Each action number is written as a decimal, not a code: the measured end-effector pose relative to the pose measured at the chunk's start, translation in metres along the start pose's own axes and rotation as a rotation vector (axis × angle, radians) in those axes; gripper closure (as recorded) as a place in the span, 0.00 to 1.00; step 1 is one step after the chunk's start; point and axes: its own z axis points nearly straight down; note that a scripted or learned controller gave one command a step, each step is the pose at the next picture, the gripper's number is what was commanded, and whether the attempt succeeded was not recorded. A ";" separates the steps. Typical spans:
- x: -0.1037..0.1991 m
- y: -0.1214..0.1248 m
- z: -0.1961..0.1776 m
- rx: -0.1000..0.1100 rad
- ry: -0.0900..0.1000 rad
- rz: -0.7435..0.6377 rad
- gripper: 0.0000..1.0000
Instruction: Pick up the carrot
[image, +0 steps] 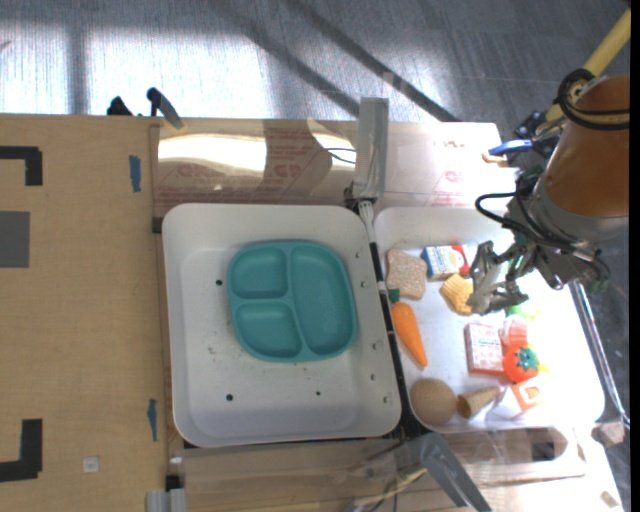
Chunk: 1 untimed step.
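a table (80, 300) with two white bins; the carrot (408, 333) lies at the right bin's (590, 390) left edge, jaws (492, 285) spread, holding nothing, nearby.

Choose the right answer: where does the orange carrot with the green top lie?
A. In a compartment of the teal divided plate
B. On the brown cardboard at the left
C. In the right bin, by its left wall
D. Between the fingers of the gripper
C. The orange carrot with the green top lies on the floor of the right white bin, close to its left wall, apart from the gripper.
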 end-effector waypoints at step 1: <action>-0.054 0.059 0.057 -0.008 0.008 0.052 0.00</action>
